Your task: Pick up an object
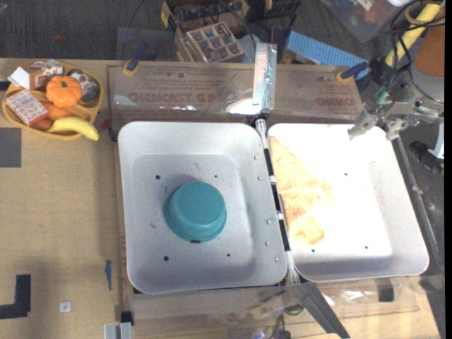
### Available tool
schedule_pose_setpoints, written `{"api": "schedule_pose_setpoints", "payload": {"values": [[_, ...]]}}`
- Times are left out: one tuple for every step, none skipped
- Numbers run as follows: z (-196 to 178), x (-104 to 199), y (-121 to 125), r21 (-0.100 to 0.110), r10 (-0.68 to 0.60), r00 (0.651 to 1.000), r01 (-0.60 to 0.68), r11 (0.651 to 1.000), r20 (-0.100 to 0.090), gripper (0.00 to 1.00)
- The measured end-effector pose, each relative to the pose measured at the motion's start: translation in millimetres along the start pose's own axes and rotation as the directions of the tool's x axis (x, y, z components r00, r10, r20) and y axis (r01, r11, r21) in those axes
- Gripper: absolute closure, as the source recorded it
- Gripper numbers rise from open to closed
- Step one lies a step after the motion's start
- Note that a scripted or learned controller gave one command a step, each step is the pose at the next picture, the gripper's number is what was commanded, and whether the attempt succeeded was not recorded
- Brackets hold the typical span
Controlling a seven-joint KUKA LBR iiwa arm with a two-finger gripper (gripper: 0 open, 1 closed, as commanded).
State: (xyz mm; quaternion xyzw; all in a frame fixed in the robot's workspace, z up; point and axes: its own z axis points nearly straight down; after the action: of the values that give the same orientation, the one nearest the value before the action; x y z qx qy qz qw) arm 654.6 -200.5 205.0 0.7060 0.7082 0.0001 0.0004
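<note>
A teal bowl [196, 211] lies upside down in the middle of the left white bin [141, 147]. A pale yellow crumpled cloth [299, 191] is spread along the left side of the right white bin [395, 210]. My gripper [373, 128] hangs over the far right corner of the right bin, well apart from the cloth and the bowl. Its two fingers [357, 129] stand apart, open, with nothing between them.
A basket of toy fruit [53, 99] with a banana sits at the back left on the wooden bench. Cardboard and clear plastic sheets [185, 96] lie behind both bins. Boxes and cables crowd the floor beyond.
</note>
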Motion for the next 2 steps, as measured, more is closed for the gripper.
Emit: {"api": "schedule_pose_setpoints", "payload": {"values": [[50.1, 40.0, -69.0, 0.001, -0.008, 1.0, 0.008, 1.0, 0.0, 0.0], [113.0, 94.6, -55.1, -0.012, -0.117, 0.993, 0.117, 0.993, 0.004, 0.0]]}}
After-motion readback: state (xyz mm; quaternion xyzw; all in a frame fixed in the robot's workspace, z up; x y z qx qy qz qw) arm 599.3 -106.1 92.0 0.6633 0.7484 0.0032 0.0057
